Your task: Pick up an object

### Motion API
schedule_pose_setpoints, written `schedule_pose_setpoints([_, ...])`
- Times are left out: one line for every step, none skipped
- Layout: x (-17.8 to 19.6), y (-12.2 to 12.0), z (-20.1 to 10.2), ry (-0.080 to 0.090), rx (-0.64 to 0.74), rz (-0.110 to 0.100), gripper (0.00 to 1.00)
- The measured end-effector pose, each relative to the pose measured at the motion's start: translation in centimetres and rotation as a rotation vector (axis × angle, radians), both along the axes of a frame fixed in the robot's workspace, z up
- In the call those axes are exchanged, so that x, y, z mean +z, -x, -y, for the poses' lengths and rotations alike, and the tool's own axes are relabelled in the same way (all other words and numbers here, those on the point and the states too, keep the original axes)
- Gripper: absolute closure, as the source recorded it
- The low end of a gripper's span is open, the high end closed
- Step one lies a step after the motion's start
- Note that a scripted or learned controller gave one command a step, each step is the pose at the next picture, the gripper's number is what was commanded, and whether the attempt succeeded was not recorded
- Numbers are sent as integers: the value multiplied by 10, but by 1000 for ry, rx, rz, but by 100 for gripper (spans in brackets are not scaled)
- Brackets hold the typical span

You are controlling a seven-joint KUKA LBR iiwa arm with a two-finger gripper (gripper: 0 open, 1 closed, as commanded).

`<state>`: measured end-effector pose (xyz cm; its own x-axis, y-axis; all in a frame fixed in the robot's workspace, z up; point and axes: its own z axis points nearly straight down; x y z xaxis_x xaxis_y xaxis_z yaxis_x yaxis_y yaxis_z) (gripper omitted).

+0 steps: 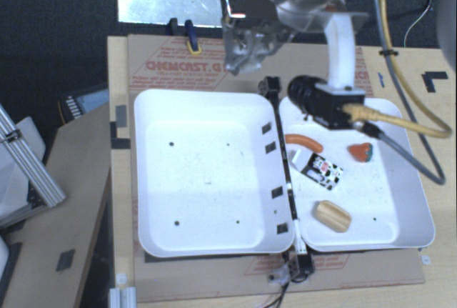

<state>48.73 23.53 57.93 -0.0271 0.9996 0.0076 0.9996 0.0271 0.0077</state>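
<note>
Red print reading CHEMCAST runs across the brown cardboard sheet point(178, 65) on my surface. My hand point(246, 56) hangs blurred above it, its state untellable. In the right white bin point(407, 192) lie an orange sausage-shaped piece point(304, 142), a red lump point(361, 151), a black-and-white printed packet point(323, 172) with unreadable print, and a tan wooden block point(333, 216).

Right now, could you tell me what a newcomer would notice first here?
Probably the bulky grey arm with its metal gripper hanging above the bins' far edge. Next, four small things in the right white bin: an orange sausage, a red strawberry, a black-and-white patterned card and a tan wooden block.
</note>
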Motion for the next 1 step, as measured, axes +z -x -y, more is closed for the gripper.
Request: schedule_pose_setpoints([11,0,0,-1,5,1,100])
